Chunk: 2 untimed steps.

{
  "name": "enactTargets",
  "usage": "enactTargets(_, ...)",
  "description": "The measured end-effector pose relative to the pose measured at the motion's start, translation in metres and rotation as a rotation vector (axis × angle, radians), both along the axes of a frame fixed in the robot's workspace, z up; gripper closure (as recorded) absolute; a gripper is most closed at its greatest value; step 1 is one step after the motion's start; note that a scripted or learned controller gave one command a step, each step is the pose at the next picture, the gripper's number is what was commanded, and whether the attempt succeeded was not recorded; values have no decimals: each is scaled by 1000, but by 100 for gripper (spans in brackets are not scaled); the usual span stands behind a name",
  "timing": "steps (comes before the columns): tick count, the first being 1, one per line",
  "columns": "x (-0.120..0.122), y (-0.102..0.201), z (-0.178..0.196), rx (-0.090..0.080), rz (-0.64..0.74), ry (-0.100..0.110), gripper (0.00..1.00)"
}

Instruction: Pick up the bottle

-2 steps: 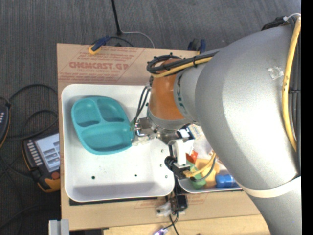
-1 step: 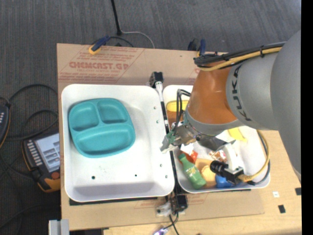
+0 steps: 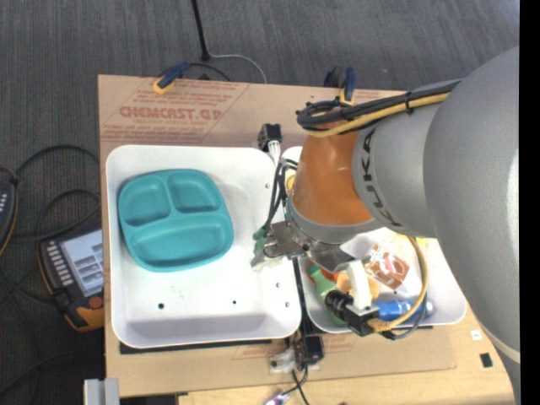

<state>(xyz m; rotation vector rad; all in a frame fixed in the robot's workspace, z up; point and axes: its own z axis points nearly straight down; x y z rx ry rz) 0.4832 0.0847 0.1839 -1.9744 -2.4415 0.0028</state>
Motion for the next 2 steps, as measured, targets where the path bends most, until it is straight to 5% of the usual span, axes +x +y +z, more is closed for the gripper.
enactTargets(1,0,-35,0,-1,-147,0,100)
enactTargets(2,0,-3,0,-1,-344,0,100)
